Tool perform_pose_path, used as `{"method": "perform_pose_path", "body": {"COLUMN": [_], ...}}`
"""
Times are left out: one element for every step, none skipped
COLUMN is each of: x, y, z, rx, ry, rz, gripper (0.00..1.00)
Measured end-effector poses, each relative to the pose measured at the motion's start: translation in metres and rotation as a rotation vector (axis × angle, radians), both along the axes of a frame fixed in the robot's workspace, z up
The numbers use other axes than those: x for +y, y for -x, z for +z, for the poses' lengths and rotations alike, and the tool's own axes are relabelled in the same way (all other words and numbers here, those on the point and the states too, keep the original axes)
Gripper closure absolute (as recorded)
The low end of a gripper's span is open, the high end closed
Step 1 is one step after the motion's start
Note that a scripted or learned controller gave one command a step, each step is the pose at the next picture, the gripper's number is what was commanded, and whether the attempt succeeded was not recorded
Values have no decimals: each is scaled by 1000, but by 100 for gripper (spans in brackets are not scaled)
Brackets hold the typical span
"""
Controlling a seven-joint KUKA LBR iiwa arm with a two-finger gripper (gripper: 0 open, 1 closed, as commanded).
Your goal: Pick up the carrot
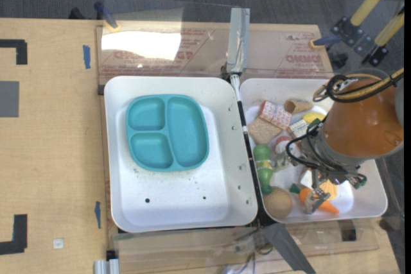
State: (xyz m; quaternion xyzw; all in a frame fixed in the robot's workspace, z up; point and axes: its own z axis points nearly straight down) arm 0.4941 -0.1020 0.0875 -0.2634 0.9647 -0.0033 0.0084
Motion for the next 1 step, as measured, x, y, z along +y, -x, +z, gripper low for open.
{"method": "perform_pose_path", "body": {"x": [0], "y": [0], "z": [0], "rx": [0], "ry": [0], "rz": [0], "gripper": [0]}}
